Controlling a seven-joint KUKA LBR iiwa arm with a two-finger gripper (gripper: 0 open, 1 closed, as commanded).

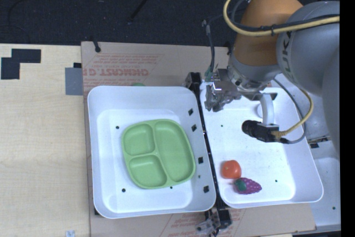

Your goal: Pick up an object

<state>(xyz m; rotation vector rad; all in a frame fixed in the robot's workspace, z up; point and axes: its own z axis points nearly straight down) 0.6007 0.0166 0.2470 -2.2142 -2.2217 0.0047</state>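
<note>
We see two white bins side by side on the bench (44,141). The left bin (105,108) carries a green divided plate (158,152) lying flat in its middle. In the right bin (299,175), a small red-orange object (231,169) rests near the front edge, close to the divider between the bins, and a purple bunch of grapes (247,186) lies just beside it, toward the front. The gripper (217,98) hangs over the right bin's rear corner next to the divider, well apart from both objects. We cannot tell how it is set; nothing shows within it. A black cable fitting (259,130) hangs from the arm between the gripper and the red-orange object.
</note>
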